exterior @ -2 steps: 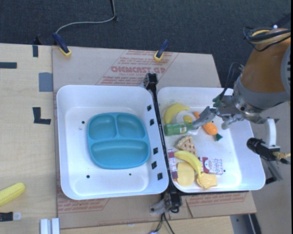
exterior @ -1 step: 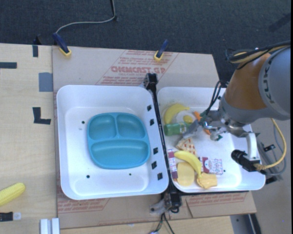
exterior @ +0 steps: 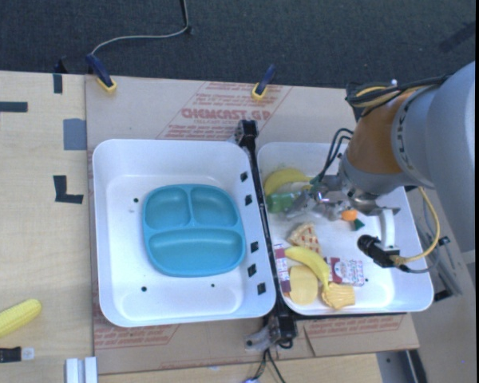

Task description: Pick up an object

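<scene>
The right bin point(exterior: 411, 294) holds several toy foods. A yellow round piece point(exterior: 282, 179) and a green piece point(exterior: 279, 203) lie at its far left. A waffle point(exterior: 303, 235), a banana point(exterior: 308, 259) and two pale yellow pieces point(exterior: 303, 286) sit toward the front. A red and white packet point(exterior: 351, 272) lies beside them. My gripper point(exterior: 319, 198) is low in the bin, right beside the green piece, with a small orange piece point(exterior: 349, 214) just to its right. The wrist hides what lies under it.
The left bin point(exterior: 112, 238) carries a blue divided plate point(exterior: 195, 230). A toy corn cob point(exterior: 12, 318) lies on the bench at the front left. Yellow clamps point(exterior: 104, 79) hold the cardboard at the back. The bins' shared wall point(exterior: 255, 214) runs close to the gripper's left.
</scene>
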Available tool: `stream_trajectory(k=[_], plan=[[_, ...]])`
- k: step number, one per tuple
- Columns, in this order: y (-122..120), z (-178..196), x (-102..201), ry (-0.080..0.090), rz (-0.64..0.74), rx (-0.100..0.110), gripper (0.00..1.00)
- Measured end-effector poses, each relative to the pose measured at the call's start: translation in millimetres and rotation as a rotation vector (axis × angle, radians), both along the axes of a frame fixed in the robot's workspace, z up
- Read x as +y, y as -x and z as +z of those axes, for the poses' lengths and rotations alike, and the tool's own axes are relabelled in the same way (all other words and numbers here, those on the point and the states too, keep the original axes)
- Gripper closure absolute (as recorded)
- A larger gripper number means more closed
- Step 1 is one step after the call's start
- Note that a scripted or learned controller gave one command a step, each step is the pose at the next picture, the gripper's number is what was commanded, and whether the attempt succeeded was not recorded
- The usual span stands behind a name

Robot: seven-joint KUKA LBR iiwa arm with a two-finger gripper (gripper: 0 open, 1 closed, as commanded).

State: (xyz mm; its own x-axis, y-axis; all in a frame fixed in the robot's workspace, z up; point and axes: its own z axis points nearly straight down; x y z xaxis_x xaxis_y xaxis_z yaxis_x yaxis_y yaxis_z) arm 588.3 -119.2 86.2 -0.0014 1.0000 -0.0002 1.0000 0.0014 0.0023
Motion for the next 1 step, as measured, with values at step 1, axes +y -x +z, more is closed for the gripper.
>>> stream_trajectory(k=[1], plan=[[49.1, 0.3, -2.8, 0.001, -0.001, -0.002, 0.0]])
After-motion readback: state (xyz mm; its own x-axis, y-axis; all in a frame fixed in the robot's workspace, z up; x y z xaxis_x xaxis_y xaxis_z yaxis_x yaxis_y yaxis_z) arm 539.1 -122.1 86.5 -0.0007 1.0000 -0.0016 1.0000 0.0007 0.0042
